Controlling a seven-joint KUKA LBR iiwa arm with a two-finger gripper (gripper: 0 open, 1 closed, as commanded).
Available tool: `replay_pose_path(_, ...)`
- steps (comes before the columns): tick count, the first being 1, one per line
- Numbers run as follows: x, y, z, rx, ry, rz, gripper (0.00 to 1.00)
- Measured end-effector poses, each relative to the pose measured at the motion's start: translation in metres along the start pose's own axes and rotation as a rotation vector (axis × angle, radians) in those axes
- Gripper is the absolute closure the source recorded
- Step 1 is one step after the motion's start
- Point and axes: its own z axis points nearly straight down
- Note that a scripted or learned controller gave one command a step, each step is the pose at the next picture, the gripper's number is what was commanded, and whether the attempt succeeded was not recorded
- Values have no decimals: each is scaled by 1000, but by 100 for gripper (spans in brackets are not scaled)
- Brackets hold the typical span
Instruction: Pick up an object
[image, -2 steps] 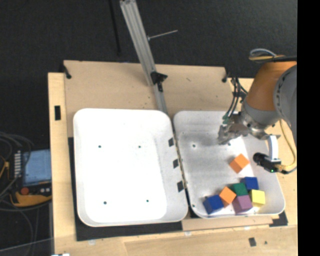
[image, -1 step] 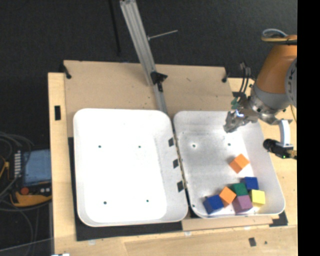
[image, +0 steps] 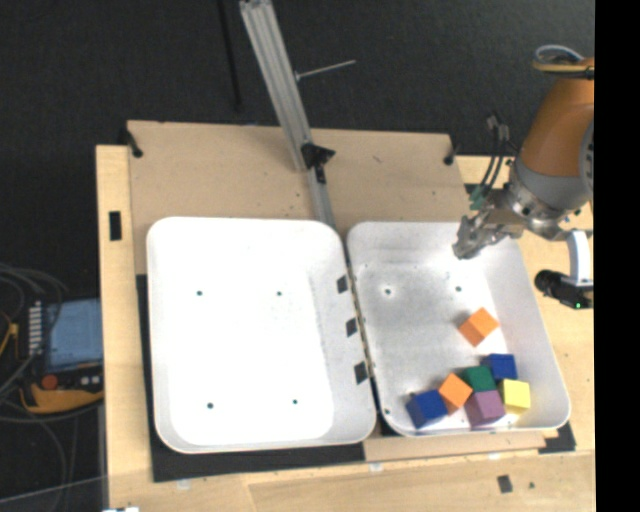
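Lone orange cube (image: 479, 326) in the right white bin (image: 400, 262), apart from the packed blocks, is the likeliest pick.

The grey two-finger gripper (image: 468, 246) hangs over the bin's far end, well apart from that cube; how it is set I cannot tell, and nothing is seen in it. The other small blocks crowd the near corner: a blue cube (image: 427, 407), a second orange cube (image: 456, 389), green (image: 480, 378), purple (image: 485, 406), yellow (image: 516, 394) and another blue (image: 501, 365), touching or nearly so. Going there risks a jammed or nudged grasp against neighbours or the bin wall; a slightly off-centre descent on the lone cube could push it aside.
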Motion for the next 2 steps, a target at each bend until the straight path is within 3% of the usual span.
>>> replay_pose_path(2,101,-1,-5,4,1,-3,100)
